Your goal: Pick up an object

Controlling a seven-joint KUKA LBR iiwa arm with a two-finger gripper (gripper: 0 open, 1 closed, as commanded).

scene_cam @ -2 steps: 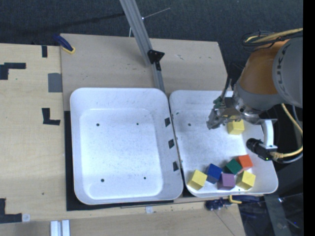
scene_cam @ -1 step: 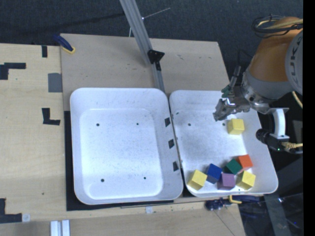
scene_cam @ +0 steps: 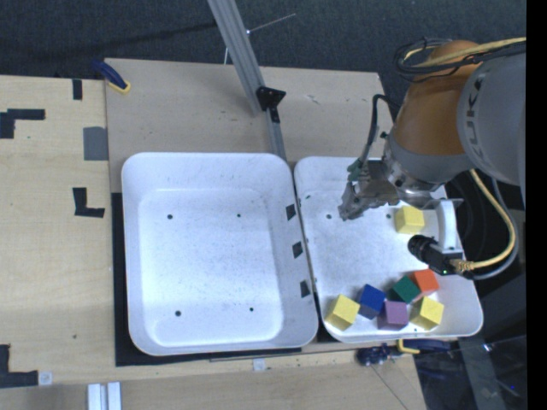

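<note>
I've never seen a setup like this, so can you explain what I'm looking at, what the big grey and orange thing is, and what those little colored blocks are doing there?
This is one picture from a camera fixed above a wooden bench, looking down at a slant. The grey and orange thing is a robot arm reaching in from the right. Its gripper, a two-finger claw, hangs over the right bin; whether it holds anything is hard to tell. Beside that sits the left bin, also shallow and white. The right bin holds small blocks: a yellow block near the arm, and a cluster at the near edge, with a blue cube and a purple cube. The arm's job is picking one up.
</note>
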